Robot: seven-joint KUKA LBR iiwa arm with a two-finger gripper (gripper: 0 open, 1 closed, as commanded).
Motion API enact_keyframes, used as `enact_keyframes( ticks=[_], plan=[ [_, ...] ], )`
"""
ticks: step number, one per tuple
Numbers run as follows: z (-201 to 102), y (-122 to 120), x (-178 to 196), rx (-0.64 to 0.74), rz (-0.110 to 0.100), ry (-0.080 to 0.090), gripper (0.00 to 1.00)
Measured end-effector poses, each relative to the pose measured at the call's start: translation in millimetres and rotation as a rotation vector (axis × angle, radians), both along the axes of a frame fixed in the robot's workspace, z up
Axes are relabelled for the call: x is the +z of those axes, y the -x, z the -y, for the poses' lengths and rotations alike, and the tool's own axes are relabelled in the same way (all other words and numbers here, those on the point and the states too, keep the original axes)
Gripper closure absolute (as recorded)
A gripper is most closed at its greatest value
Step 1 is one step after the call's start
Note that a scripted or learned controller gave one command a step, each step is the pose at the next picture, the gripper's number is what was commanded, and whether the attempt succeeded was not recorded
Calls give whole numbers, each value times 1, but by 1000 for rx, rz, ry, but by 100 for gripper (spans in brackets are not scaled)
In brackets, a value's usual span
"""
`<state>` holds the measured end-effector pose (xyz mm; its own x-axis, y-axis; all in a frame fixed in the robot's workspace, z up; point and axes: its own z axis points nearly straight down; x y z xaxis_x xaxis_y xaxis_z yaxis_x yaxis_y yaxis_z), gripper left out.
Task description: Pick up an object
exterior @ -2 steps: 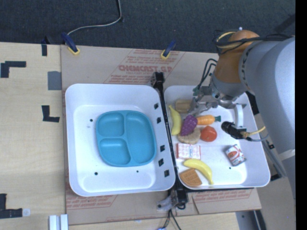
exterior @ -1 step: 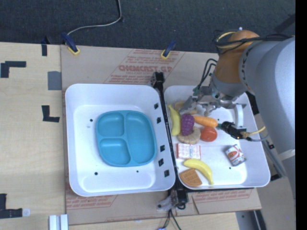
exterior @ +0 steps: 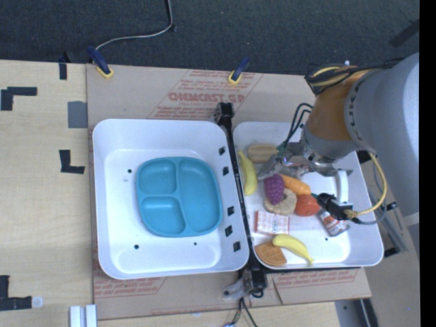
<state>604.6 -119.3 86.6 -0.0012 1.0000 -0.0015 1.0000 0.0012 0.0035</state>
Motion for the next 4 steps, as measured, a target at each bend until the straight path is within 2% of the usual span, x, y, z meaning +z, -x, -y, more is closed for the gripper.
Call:
enact_keyframes(
  ticks=[1, 2, 3, 4],
  plan=[
    [-17, -57, 16, 1, -3, -1, 0],
    [-36, -4, 99, 1, -1, -2, 0],
    [-21, 36, 9, -5, 0, 7, 0],
    [-25, 36, 17, -2, -5, 0, 100]
  ],
)
